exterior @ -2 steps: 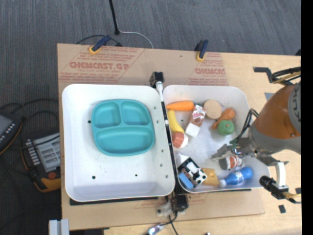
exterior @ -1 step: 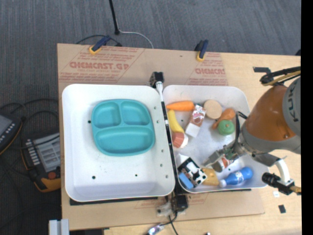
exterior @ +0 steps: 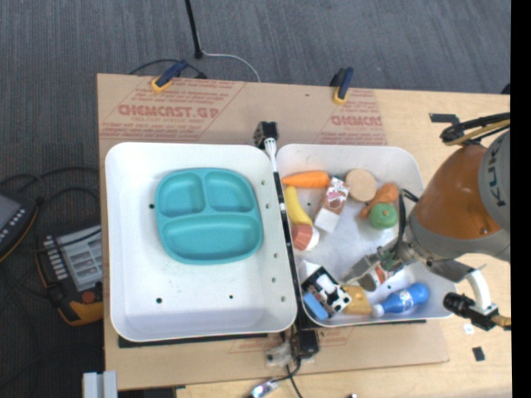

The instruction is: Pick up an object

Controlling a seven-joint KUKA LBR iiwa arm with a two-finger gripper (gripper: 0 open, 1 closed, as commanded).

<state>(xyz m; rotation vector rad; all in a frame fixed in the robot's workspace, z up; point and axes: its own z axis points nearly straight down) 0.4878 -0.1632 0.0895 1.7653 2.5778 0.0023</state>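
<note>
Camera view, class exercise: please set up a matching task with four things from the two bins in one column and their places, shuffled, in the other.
Things:
1. teal divided plate
2. carrot
3. blue bottle
4. banana

Places:
A. near edge of the right bin
B. far edge of the right bin
C. middle of the left bin
D. along the right bin's left wall

Pairs: 1-C, 2-B, 3-A, 4-D

We look down from one fixed camera above the bench, tilted at a slant, far enough to take in both shallow white plastic bins [exterior: 124, 247] side by side, the brown cardboard sheet [exterior: 187, 110] beneath, and grey carpet [exterior: 83, 23] beyond.
</note>
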